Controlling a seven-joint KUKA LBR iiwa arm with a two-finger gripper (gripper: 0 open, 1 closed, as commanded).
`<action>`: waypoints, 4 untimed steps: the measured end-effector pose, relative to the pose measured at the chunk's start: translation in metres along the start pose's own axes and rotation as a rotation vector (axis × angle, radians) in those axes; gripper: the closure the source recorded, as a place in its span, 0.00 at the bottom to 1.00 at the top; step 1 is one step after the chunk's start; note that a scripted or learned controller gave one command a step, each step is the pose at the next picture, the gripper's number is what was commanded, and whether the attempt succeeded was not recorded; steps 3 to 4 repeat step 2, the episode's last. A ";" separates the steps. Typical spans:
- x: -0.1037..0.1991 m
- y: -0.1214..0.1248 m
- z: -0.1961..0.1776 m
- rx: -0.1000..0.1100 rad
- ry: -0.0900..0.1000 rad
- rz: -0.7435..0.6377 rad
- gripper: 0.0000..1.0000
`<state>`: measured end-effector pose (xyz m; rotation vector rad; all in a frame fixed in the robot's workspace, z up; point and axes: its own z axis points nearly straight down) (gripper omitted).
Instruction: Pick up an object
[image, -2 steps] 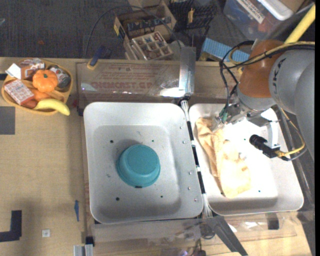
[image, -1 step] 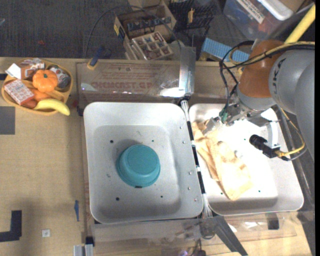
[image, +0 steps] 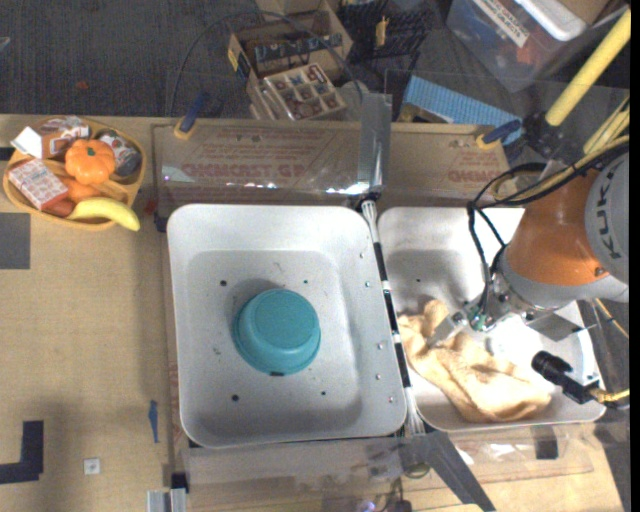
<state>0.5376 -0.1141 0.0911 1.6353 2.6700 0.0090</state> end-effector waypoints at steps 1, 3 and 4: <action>-0.001 0.001 -0.011 -0.006 -0.001 0.004 1.00; 0.027 0.053 -0.093 0.009 0.002 0.260 1.00; 0.027 0.053 -0.093 0.009 0.002 0.260 1.00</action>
